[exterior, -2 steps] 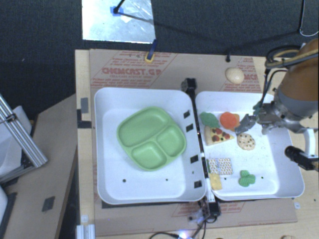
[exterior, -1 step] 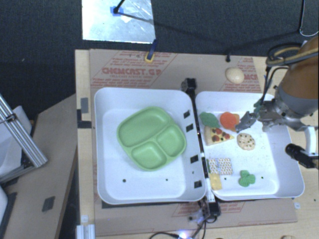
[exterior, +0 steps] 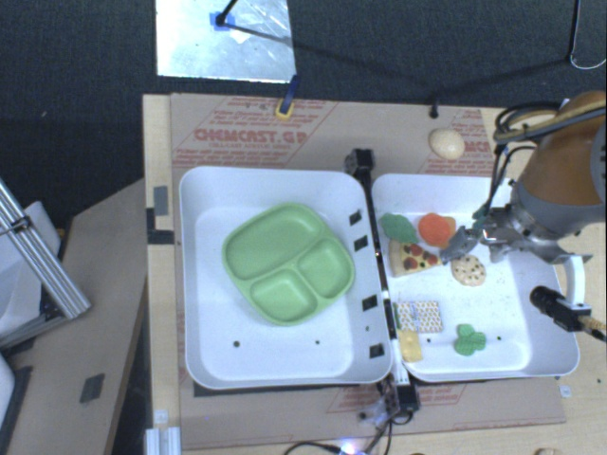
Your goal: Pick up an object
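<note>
So we're looking down at the bench with the two white bins side by side. The left bin (exterior: 204, 254) has a green divided plate (exterior: 287, 263) sitting in the middle of it, tilted a bit as we see it.

The right bin (exterior: 541, 335) is where all the small stuff is: a green leafy piece (exterior: 398, 227) near the top left, an orange-red round piece (exterior: 436, 227) right next to it, a pizza slice (exterior: 413, 257) just below those, a cookie (exterior: 469, 271) to the right of the slice, a checkered cracker (exterior: 419, 316) lower down, a yellow piece (exterior: 410, 347) at the bottom by the divider, and a little green piece (exterior: 469, 340) near the bottom middle.

The arm (exterior: 560, 183) comes in from the right, and the gripper (exterior: 462, 243) is down low in the right bin, sitting between the orange-red piece, the pizza slice and the cookie. We honestly can't tell whether it's clamped or loose, or whether it's got anything.

Outside the bins there's an egg-looking thing (exterior: 447, 142) on the board above the right bin.
</note>
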`<state>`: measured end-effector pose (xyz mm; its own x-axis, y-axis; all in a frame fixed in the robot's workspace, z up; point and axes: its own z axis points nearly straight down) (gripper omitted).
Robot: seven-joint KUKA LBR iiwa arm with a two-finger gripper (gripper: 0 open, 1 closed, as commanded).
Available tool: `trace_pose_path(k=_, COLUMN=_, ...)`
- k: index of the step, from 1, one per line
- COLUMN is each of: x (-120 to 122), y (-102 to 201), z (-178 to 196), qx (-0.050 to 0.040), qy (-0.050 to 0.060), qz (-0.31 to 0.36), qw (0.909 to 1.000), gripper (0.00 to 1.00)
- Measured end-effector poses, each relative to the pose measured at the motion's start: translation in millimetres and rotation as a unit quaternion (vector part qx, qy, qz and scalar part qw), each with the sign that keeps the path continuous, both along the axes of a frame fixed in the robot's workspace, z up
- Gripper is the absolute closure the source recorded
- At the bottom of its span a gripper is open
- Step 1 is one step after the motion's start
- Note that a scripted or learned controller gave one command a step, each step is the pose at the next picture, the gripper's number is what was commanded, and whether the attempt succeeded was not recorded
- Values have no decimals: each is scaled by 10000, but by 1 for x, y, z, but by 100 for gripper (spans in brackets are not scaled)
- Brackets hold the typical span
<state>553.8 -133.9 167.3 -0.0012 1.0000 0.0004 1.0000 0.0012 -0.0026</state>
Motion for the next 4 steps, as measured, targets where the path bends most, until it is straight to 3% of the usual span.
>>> trace_pose_path(k=2, x=5, y=-1, z=-79, qx=-22, qy=-57, qz=-2, qw=10000, gripper=0)
trace_pose_path(k=3, x=8, y=-3, z=-66, qx=-50, qy=-114, qz=-5, qw=9999, gripper=100)
trace_pose_path(k=4, x=7, y=-9, z=-20, qx=-10, qy=-41, qz=-6, qw=10000, gripper=100)
